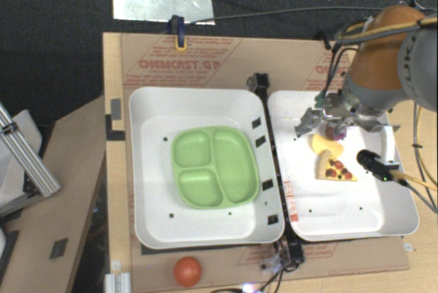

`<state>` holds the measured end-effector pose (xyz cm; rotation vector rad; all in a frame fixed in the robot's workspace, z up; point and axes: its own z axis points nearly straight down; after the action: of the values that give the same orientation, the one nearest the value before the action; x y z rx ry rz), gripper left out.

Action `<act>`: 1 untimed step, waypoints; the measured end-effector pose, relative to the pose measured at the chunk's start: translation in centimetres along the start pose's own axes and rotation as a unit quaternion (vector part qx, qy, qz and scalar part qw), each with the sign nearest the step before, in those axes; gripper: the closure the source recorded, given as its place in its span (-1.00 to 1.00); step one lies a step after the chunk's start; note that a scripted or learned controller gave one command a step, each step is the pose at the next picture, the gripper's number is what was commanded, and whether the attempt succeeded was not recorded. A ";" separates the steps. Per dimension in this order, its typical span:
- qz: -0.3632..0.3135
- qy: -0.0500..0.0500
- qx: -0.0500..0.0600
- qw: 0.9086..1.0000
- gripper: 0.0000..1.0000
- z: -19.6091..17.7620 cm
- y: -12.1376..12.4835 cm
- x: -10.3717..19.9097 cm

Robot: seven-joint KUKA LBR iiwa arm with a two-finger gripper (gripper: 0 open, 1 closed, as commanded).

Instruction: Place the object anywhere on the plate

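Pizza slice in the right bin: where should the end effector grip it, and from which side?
Come from straight above, because the pizza slice lies flat on the floor of the right bin. Probably pinch it across its two straight edges, near the middle.

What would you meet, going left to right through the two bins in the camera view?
Green plate → black strip between the bins → pizza slice. The yellow piece overlaps the pizza slice, so it is left out.

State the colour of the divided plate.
The plate is light green, plain with no pattern; the camera view shows it clearly.
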<state>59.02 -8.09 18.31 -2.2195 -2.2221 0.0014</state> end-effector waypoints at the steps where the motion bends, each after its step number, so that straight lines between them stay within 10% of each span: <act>1: 0.000 0.000 0.000 1.000 -1.00 4.2 -0.3 -0.2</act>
<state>58.68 -8.26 14.08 -2.2192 -2.2210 0.0018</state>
